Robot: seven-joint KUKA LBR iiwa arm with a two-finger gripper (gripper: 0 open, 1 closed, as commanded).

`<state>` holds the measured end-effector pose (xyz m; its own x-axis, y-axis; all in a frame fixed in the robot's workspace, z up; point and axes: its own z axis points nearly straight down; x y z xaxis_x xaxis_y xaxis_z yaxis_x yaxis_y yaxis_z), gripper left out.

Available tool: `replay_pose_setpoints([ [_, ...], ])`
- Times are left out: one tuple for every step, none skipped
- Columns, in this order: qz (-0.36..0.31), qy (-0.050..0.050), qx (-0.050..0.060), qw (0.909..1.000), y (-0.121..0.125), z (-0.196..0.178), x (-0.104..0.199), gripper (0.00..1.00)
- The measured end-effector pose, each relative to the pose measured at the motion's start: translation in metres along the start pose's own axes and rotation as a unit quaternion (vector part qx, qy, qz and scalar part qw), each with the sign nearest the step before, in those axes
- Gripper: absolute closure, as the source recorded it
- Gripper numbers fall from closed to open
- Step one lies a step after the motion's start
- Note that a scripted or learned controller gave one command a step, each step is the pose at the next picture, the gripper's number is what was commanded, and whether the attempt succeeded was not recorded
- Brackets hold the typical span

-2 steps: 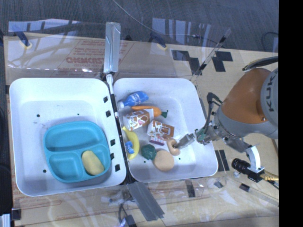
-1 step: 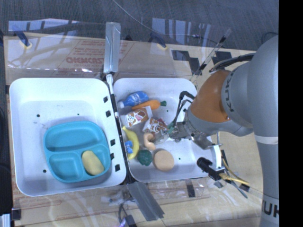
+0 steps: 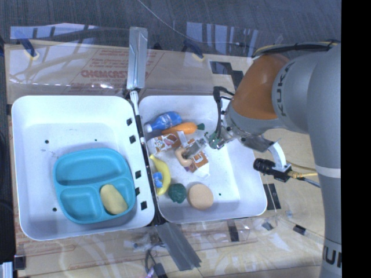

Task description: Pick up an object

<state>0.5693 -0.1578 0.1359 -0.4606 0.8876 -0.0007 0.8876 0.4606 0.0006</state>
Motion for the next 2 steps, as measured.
replay_pose_setpoints([
  [-0.02,-0.006,-0.005,0.9998,-0.011,0.036,0.008,0.0],
  [-0.023,-0.006,-0.006,0.9997,-0.009,0.025,0.008,1.0],
])
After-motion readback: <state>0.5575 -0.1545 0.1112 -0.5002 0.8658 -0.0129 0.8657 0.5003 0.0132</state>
